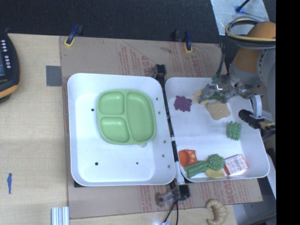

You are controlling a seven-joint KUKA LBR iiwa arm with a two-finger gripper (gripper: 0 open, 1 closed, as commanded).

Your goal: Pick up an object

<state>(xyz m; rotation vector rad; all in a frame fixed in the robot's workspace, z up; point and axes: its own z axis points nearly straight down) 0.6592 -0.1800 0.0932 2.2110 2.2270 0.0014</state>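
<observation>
My gripper (209, 93) hangs low over the far part of the right bin (251, 146), just above and left of a tan bread-like piece (218, 110). A small yellow-green bit shows at the gripper's tip, too small to make out. A purple toy (183, 103) lies to its left. A green knobbly toy (234, 130) lies nearer the right wall. Along the bin's front wall lie a red piece (186, 157), a green broccoli (206, 165), a yellow piece (214, 173) and a red-and-white packet (235, 164).
The left bin (79, 139) holds a green divided plate (126, 116). A tan curled object (216, 211) lies on the bench in front of the bins. The arm's grey body (253, 74) stands over the right bin's far right corner.
</observation>
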